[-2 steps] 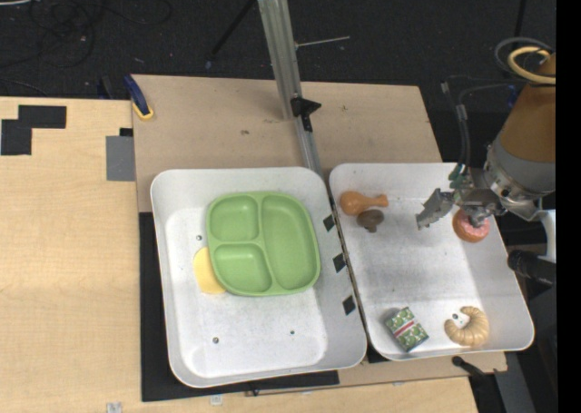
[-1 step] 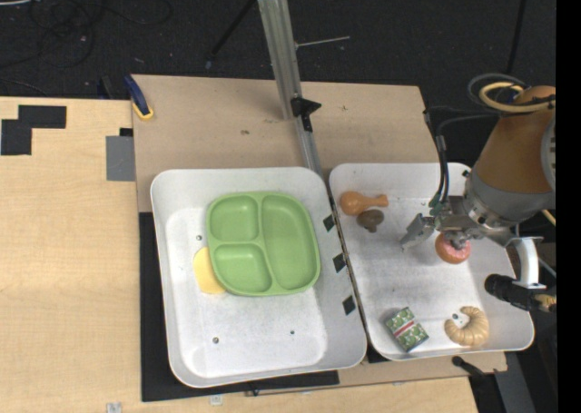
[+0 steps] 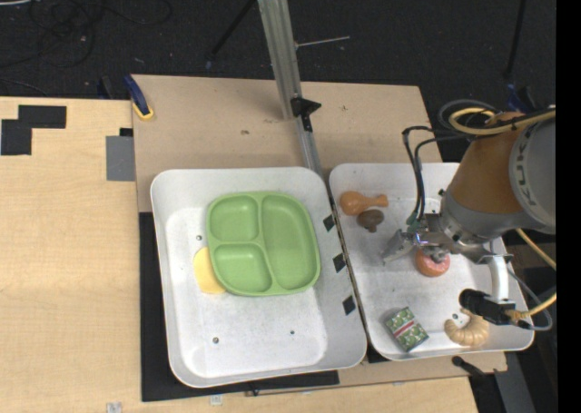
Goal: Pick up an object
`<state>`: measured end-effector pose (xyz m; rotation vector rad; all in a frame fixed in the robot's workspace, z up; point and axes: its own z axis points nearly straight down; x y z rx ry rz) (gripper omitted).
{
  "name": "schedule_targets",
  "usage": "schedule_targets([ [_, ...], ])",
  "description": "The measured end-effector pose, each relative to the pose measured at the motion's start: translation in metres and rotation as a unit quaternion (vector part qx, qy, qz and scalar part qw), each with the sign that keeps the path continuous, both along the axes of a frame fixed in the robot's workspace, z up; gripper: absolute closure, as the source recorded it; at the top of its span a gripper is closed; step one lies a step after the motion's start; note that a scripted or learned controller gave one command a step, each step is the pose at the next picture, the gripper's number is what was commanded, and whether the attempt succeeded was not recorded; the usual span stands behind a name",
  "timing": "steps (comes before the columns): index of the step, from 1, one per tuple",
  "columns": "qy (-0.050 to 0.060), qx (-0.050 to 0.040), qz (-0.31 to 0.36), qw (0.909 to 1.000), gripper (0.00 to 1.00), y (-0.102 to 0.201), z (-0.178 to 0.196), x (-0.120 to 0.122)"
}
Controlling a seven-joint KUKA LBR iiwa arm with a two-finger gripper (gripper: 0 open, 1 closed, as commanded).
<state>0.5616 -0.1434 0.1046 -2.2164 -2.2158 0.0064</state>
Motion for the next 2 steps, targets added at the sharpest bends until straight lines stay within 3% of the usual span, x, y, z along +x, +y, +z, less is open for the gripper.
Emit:
schedule_targets([
  [1,-0.007,-0.0023,0.000,1.0000,0.00,0.000,-0.011,0.003],
  [2,-0.014,-0.0092,-0.002,0.9999,1.00,-0.006,0.002,0.006],
])
